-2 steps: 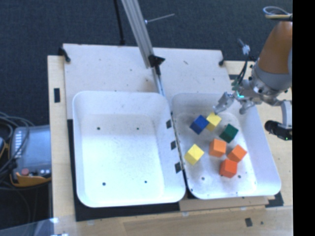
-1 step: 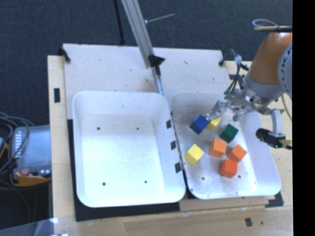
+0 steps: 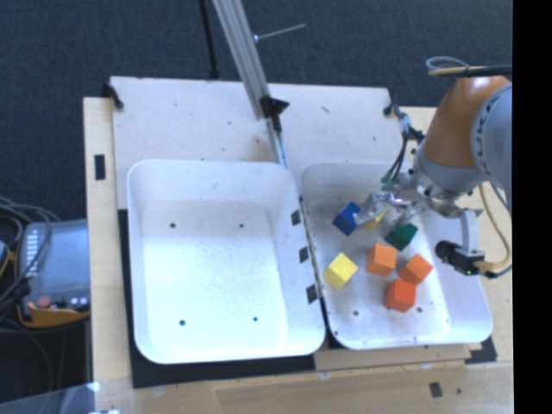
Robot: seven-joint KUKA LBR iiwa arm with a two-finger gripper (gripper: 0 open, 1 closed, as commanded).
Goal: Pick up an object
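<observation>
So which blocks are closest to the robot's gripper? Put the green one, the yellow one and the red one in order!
Measured from the gripper in the camera view:
1. Green block, just below it, nearest.
2. Yellow block, down toward the bin divider.
3. Red block, near the bin's front edge, farthest, though not far behind the yellow.

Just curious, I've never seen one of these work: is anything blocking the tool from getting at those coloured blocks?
Nothing visible does. The tool hangs in the right bin, right beside the blue block and green block.
</observation>
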